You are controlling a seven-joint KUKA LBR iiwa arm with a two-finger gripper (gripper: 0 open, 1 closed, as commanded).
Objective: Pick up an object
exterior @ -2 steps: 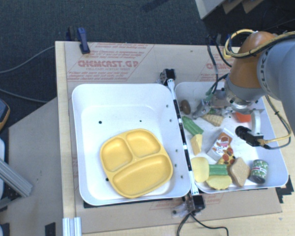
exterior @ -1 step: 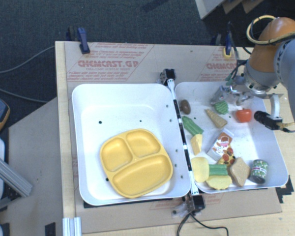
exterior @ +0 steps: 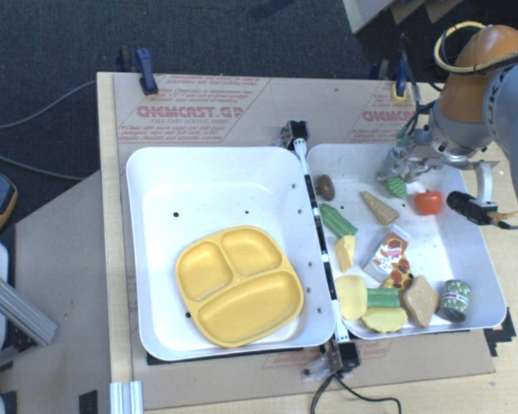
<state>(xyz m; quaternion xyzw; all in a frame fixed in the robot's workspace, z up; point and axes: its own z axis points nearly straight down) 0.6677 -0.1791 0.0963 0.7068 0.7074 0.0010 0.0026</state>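
A: So where are we? We see the jaws (exterior: 401,178) low in the right bin (exterior: 488,266), up around 12 o'clock, right over a small green piece (exterior: 398,186).

B: Gripping it? We honestly can't tell, the fingers blur into the wrist. A red tomato-looking thing (exterior: 428,202) sits just at its 3 o'clock.

A: The rest of the toy food is piled toward 6 o'clock. The left bin (exterior: 155,179) has the yellow divided plate (exterior: 239,285).
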